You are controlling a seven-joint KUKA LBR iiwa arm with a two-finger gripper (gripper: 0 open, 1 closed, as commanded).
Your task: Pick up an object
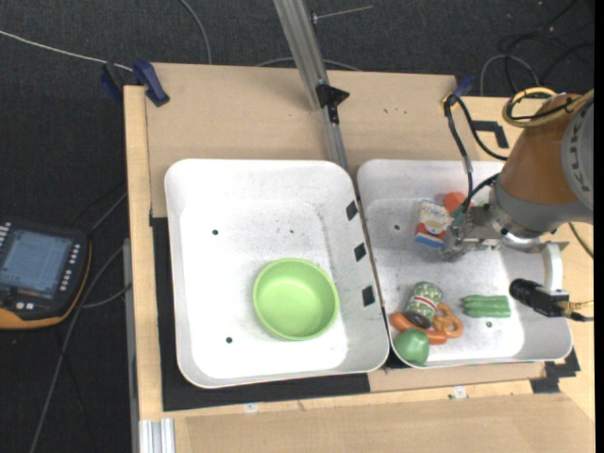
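The gripper (460,243) is low in the right bin (396,182), its tip right beside a small carton (433,225) near the bin's middle; whether it is apart, together or clamped on the carton cannot be told. A can (425,300), scissors (429,324), a green ball (411,347) and a green pod (486,306) lie along that bin's near edge. A green bowl (295,298) sits toward the near edge of the left bin (189,196).

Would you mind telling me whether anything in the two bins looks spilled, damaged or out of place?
Nothing stands out. The green bowl sits upright in the left bin; the small items lie loose in the right bin, none spilled over a rim.
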